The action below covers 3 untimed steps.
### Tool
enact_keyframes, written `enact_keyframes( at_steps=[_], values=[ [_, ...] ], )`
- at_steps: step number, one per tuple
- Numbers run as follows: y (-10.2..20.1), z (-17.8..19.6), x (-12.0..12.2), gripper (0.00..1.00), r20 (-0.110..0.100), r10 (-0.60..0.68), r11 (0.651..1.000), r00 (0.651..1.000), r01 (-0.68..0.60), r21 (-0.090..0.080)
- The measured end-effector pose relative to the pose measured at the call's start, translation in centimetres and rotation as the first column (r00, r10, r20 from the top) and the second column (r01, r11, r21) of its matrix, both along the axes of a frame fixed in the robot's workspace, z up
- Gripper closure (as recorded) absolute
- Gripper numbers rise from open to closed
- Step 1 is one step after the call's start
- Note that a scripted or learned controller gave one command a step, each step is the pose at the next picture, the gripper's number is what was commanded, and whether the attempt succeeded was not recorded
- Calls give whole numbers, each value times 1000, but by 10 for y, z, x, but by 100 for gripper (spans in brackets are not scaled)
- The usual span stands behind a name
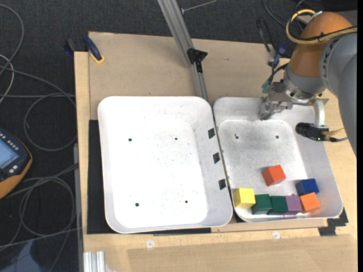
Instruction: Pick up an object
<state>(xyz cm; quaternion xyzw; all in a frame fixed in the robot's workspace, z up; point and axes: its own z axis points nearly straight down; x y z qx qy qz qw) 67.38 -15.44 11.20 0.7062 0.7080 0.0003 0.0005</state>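
1. We see the gripper (266, 113) low over the far edge of the right bin (326, 169), and nothing shows between its fingers (whether they are spread or closed, we cannot tell).
2. The blocks sit well apart from it, at the near end: an orange-red cube (274, 174) alone, then a yellow cube (245, 196), green cubes (270, 203), a purple cube (293, 203), an orange cube (309, 201) and a blue cube (307, 186).
3. The arm (334, 50) is cut off at the picture's edge.
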Motion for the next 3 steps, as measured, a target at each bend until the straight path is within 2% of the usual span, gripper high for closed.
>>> enact_keyframes(
  at_steps=[1,2,3],
  values=[
    [2,45,0,100,5,-1,1000,1000,1,-1],
    [-7,105,1,100,8,-2,1000,1000,2,-2],
    [-7,135,3,100,6,-1,1000,1000,1,-1]
  ],
)
